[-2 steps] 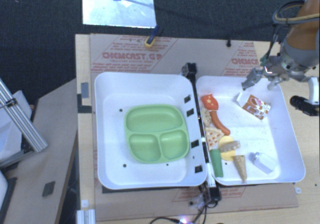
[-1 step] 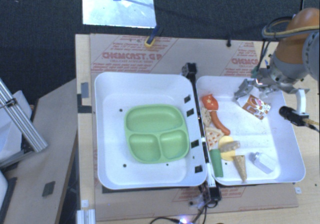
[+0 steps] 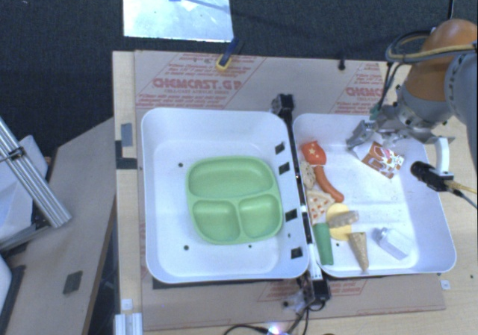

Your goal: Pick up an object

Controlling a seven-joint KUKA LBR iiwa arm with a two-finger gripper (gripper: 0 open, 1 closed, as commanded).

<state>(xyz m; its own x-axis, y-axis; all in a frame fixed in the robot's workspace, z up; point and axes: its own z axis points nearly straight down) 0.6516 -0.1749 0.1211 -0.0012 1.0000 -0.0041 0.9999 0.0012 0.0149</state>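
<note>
The grey arm's gripper (image 3: 367, 136) is hanging over the right bin (image 3: 432, 259), its metal fingers spreading wide beside a crinkly red-and-white snack packet (image 3: 382, 160), gripping nothing. Along the bin's left wall, plastic toy foods are lying clustered: a red tomato (image 3: 314, 152), an orange sausage (image 3: 328, 183), a pizza slice (image 3: 319, 204), a green cylinder (image 3: 323, 242) and a ribbed cone (image 3: 360, 249). The left bin (image 3: 164, 177) is bearing a glossy green three-compartment tray (image 3: 233, 199).

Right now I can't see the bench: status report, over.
Tool low over right bin, far end. Red-white packet beside it, not gripped. Other items heaped along the divider, clear of it.
</note>
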